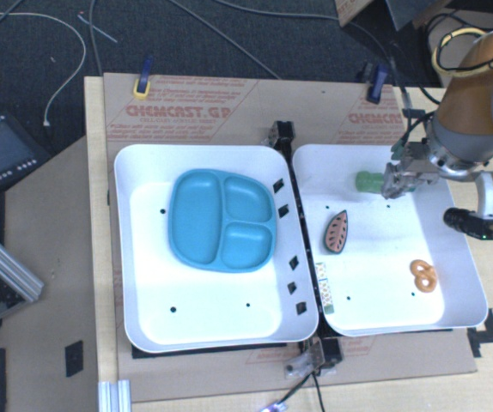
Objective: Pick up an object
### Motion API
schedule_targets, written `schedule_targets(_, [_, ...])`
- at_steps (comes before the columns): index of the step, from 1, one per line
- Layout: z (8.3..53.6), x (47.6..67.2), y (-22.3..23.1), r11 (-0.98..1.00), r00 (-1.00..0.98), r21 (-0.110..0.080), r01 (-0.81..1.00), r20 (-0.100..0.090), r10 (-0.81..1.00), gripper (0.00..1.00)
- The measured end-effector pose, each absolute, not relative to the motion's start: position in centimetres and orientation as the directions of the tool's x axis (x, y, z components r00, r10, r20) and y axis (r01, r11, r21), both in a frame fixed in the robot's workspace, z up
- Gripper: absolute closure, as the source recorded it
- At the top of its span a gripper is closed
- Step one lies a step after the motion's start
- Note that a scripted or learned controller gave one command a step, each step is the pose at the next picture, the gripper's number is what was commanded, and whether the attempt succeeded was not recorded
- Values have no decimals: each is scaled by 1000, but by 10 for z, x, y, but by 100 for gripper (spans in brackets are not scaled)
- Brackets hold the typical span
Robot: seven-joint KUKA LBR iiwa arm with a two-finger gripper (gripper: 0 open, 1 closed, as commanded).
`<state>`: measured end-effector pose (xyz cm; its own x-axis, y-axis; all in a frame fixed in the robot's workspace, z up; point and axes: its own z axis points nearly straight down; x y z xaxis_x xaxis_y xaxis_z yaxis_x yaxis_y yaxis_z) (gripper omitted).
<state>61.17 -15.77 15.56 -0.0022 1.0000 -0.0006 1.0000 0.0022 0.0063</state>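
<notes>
Right bin [453,303] on the bench: we see a green piece [368,181] touching the tool [392,187] on its left; jaw state unclear.

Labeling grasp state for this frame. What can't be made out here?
- Pincer, camera view: too small and dark against the wrist to tell whether it is open or shut.
- Green object in the right bin: its right end is hidden by the pincer; shape and contact unclear.
- Arm: cut off by the right edge.
- Pretzel-shaped item and the leaf-shaped piece: too small to identify for certain.
</notes>
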Motion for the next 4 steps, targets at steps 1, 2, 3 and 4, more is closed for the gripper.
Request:
schedule_targets(1, [200, 615, -160, 2, -2, 7, 1000, -1, 1000, 100])
schedule_targets(2, [249, 619, -151, 2, -2, 7, 1000, -1, 1000, 100])
schedule_targets(3, [240, 609, -102, 5, -5, -2, 1000, 3, 1000, 100])
schedule_targets(4, [228, 592, -54, 5, -5, -4, 1000, 3, 1000, 100])
